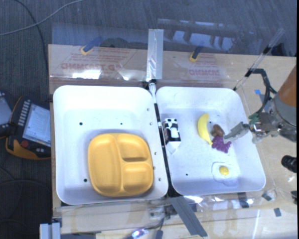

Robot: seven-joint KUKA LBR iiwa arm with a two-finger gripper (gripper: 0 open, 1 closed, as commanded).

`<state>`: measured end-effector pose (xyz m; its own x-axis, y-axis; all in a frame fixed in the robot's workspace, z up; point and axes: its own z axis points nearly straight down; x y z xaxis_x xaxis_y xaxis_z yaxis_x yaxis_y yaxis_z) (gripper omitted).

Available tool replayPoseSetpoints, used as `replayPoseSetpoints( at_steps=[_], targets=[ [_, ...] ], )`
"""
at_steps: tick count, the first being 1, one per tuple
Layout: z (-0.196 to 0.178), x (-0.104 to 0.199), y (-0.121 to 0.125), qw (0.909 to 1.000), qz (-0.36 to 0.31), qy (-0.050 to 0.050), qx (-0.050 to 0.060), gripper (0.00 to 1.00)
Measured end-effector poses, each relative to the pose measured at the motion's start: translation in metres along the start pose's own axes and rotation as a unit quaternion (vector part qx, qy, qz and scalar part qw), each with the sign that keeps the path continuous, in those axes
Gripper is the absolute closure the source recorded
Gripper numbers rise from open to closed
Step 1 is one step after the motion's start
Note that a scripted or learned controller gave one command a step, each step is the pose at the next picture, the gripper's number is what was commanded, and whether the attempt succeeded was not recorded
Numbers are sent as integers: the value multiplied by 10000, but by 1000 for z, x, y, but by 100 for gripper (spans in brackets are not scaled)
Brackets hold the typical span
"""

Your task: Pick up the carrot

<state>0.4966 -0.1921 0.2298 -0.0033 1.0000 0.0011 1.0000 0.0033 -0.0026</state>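
Jaws reach into the right bin point(239, 99), tip beside grapes point(221, 144) and a brown lump point(218, 130). I cannot tell which is the carrot, nor whether the jaws are apart.

ARM: enters from right edge, grey body with orange band at upper right | WRIST: low, angled down and leftward | GRIPPER point(237, 130): pointing left, slender fingers extended leftward from the grey wrist block | FINGERS: state unresolved from this angle | CABLES: thin lines run up from wrist
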Motion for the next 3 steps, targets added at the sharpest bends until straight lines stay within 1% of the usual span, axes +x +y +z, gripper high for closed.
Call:
replayPoseSetpoints(
  at_steps=[1,2,3],
  targets=[
    [140,-22,-8,9724,-2332,-18,-58,0],
    [138,-17,-7,9483,-3170,-86,-82,0],
    [128,-15,-6,9482,-3174,-64,-93,100]
  ],
)
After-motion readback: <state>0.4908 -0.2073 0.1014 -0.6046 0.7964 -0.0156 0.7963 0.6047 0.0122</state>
